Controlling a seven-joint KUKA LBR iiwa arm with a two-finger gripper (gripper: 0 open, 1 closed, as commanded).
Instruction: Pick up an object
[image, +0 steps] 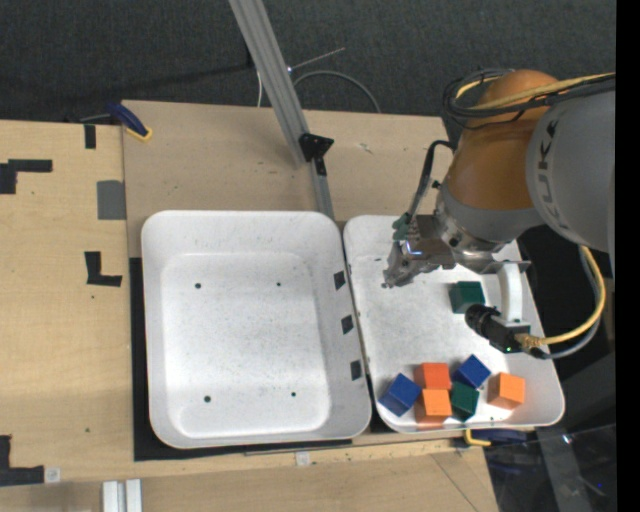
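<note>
tool (393, 272): over right bin (372, 300), upper-left part | grip state: cannot tell | blocks (450, 388): clustered at bin's near edge

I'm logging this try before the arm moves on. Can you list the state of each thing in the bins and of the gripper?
gripper: above the right bin's far end, nothing seen between its fingers
lone green block: lying apart in the right bin, behind the arm
two blue, three orange and one green block: clustered at the right bin's near end, touching
left bin: level on the bench
</note>
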